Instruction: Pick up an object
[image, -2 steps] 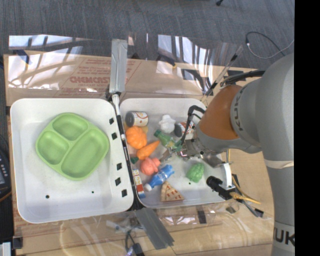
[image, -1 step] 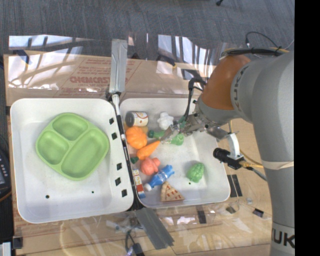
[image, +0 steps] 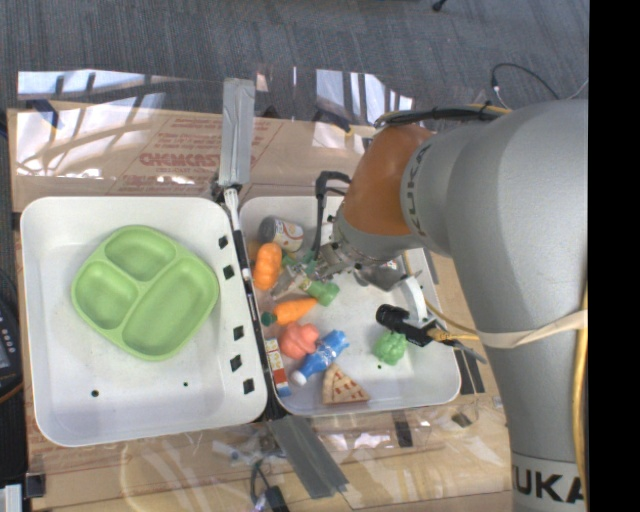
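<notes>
My gripper (image: 320, 268) reaches down into the left part of the right bin (image: 440, 375), partly hidden under the orange-banded wrist. It sits over a cluster of toys: an orange round fruit (image: 267, 265), a small green piece (image: 323, 292) and a carrot (image: 295, 310). A printed can (image: 288, 234) lies just behind it. Nearer the front are a pink toy (image: 298, 341), a blue bottle (image: 323, 355), a pizza slice (image: 343, 387) and a green broccoli (image: 390, 347). I see nothing clearly between the fingers.
The left bin (image: 60, 400) holds a green divided plate (image: 146, 291). A small red-and-white item (image: 274, 360) lies against the right bin's left wall. The arm's grey body covers the bench to the right of the bins.
</notes>
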